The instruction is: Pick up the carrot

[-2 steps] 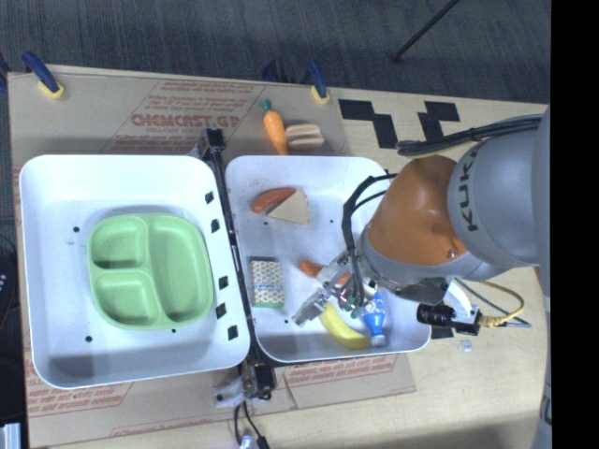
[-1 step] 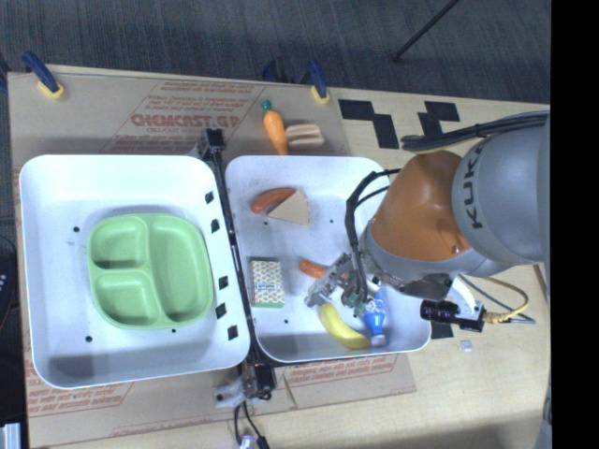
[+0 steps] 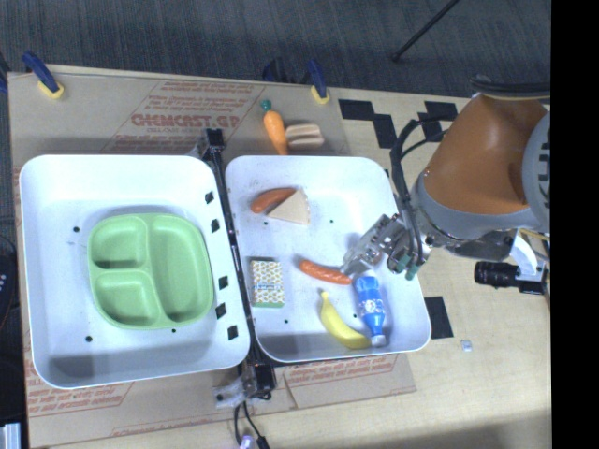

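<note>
Currently the end effector [image 3: 372,251] is seen just above the carrot [image 3: 324,271] in the right bin [image 3: 374,171]; whether it is open or closed cannot be told.

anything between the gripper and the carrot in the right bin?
Nothing visible. The gripper sits just right of the carrot, at its right end. The blue bottle and banana lie nearby below, close to that end but not in between.
</note>
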`<action>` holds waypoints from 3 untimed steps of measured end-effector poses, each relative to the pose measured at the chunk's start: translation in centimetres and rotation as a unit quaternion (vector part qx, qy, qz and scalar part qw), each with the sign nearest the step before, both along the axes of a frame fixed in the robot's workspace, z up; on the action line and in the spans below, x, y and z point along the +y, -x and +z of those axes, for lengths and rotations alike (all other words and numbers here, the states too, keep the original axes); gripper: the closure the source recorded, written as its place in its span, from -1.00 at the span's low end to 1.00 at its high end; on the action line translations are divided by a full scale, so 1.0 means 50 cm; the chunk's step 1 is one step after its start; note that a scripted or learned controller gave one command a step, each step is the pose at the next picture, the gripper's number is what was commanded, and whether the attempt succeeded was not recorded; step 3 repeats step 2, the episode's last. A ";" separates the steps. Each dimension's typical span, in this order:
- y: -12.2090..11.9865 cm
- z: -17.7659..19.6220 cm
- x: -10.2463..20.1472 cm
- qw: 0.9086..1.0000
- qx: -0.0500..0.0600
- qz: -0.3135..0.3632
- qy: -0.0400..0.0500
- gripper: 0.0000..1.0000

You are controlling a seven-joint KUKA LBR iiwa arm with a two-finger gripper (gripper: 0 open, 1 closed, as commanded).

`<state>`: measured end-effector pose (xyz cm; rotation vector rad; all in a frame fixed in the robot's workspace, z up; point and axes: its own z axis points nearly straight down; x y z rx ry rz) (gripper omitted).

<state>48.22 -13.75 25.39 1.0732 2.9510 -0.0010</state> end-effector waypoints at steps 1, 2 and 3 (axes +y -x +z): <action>0.000 -0.001 0.000 1.000 0.000 0.000 0.000 -1.00; 0.011 -0.116 0.129 0.999 0.002 0.051 -0.001 -1.00; 0.011 -0.116 0.129 0.999 0.002 0.051 -0.001 -1.00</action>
